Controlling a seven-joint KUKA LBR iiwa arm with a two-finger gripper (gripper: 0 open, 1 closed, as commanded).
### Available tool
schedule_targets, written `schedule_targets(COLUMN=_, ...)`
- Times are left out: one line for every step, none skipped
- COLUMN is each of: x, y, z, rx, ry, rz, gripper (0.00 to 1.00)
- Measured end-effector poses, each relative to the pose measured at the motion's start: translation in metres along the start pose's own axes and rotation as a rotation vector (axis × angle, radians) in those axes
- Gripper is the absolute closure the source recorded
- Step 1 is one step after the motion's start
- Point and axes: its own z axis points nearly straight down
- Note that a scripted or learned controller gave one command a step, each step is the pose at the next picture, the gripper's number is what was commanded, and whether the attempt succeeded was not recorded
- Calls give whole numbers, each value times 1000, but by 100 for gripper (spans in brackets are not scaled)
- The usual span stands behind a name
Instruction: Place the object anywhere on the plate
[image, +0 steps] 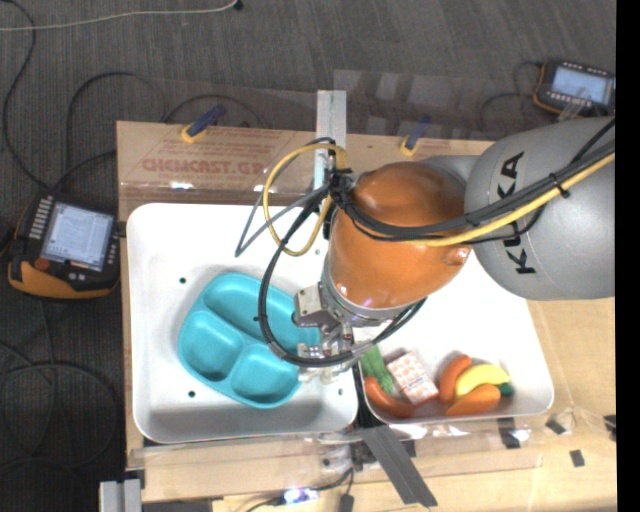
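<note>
A turquoise plate (232, 340) with three compartments lies in the left bin (165, 250), toward its front. The arm reaches in from the right, and its orange wrist hangs over the divide between the two bins. The gripper (325, 345) sits under the wrist, by the plate's right edge and over the bins' inner walls. Toy food is heaped in the front of the right bin (530, 350): a small white carton (412, 377), a yellow banana (483, 377), orange pieces (476, 398) and a green piece (373, 361) next to the gripper.
Black and yellow cables loop from the wrist over the left bin's right half. A cardboard sheet (200, 160) lies behind the bins. A control pendant (65, 245) rests on the floor at left, another (575, 88) at the top right.
</note>
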Motion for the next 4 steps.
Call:
schedule_targets(x=3, y=-91, z=10, rx=3, ry=-5, rz=-286, gripper=100)
schedule_targets(x=-22, y=-24, z=43, rx=0, ry=-5, rz=-477, gripper=100)
schedule_targets(x=-29, y=-32, z=27, rx=3, ry=-5, rz=-192, gripper=100)
schedule_targets(x=1, y=-97, z=10, rx=4, ry=-4, rz=-273, gripper=100)
